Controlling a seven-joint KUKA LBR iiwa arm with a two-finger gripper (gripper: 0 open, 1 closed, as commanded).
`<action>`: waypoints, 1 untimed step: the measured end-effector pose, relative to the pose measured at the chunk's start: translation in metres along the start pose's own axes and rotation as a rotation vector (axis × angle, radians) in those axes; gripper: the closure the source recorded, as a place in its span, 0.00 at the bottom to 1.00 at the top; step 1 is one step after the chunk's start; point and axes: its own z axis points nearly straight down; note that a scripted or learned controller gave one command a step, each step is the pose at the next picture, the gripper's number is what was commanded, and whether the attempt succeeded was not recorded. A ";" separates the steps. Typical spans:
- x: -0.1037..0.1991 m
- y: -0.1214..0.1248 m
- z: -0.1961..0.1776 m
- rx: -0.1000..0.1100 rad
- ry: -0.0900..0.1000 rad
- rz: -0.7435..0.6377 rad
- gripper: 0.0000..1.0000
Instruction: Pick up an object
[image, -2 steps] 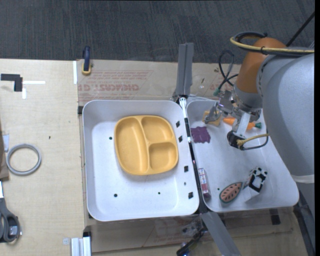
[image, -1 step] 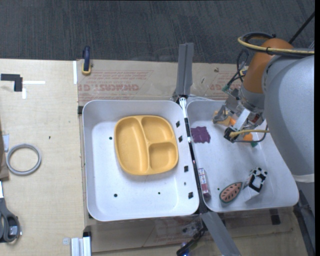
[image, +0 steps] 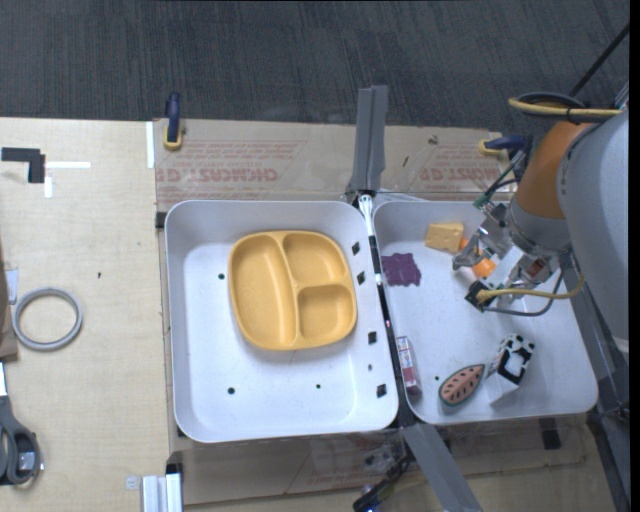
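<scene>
Gripper (image: 487, 268) low in right bin (image: 560, 400), just beside cheese wedge (image: 446, 237), something orange at its tip; grasp state: cannot tell. Purple piece (image: 400, 268) and 2 more toys lie loose. Nothing lifted yet; pick remains.

Smooth, slightly glossy yellow plastic divided plate (image: 293, 290), matt white plastic bins (image: 200, 380), pale wooden table (image: 80, 400), brown printed cardboard (image: 260, 170) behind, glossy orange band (image: 545, 175) on grey arm

Open floor mid right bin (image: 560, 395), between purple piece (image: 400, 268) and black-and-white toy (image: 514, 359).
</scene>
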 end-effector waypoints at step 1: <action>0.035 0.024 0.000 0.000 0.001 0.519 0.00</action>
